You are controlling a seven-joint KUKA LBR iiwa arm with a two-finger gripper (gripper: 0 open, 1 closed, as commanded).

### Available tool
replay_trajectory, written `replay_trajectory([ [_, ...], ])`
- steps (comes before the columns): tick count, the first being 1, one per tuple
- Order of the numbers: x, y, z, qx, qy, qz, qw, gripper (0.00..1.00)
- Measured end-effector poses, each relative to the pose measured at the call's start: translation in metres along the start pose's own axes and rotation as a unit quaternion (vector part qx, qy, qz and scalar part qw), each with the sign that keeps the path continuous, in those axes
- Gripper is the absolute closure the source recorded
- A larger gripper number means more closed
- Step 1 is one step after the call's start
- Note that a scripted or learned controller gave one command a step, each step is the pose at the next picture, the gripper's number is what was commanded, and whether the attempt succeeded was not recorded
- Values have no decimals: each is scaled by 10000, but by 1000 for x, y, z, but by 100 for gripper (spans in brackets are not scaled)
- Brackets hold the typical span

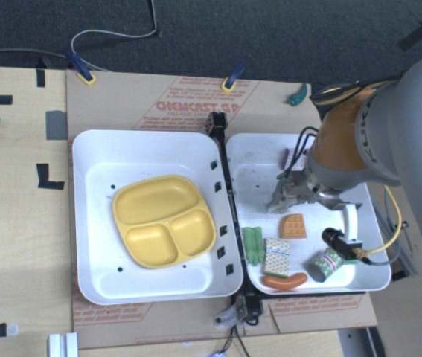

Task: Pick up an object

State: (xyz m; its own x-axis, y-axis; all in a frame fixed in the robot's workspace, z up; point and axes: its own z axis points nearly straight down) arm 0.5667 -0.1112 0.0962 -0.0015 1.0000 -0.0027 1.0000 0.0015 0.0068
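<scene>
Nothing is lifted yet, as far as I can judge: my fingers point(280, 199) hang low over the bare far-left part of the right bin point(249, 163), and I see no object between them. Whether they stand apart or together I cannot tell, since they show as one dark blurred shape under my wrist. The things I might take all lie nearer than that spot, toward the near edge of the bin. Closest is the small orange cracker-like square point(294, 226), flat on the floor, just near-right of my fingers. Beyond it come a green ridged piece point(252, 244) by the left wall, a pale patterned packet point(276, 257), a reddish sausage-shaped toy point(285, 280) along the near wall, and a small green-labelled can point(327, 263) lying tilted at the right. So the whole grasp and lift seem left to do. The left bin point(91, 199) holds a yellow divided plate point(164, 220).
</scene>
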Motion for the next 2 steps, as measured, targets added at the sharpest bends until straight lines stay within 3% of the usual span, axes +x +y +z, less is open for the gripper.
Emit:
replay_trajectory([
  [1,0,0,0,3,1,0,10000,0],
  [2,-4,30,10,26,15,4,10000,0],
])
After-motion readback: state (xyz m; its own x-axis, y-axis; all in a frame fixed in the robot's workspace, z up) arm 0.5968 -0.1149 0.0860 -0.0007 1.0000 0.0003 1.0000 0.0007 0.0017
